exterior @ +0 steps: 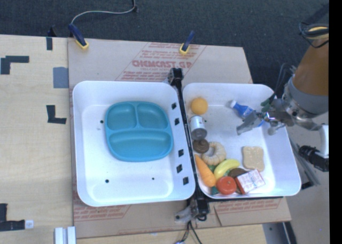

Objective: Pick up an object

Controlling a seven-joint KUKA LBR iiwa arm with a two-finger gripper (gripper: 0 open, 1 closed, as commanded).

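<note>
My gripper (256, 122) hangs over the upper right part of the right bin (283, 155), reaching in from the right. A small blue and white object (242, 109) lies just to its upper left, close to the gripper tip; whether they touch I cannot tell. Below the gripper a slice of toast (253, 157) lies flat. An orange ball (199, 105) and a metal can (198, 127) sit by the bin's left wall. Nothing visibly hangs from the gripper.
Along the right bin's lower left lie a brown disc (201, 145), a ring pastry (216, 152), a carrot (204, 170), a banana (227, 166), a tomato (226, 185) and a red packet (250, 181). The left bin (88, 147) holds a blue divided plate (139, 131).
</note>
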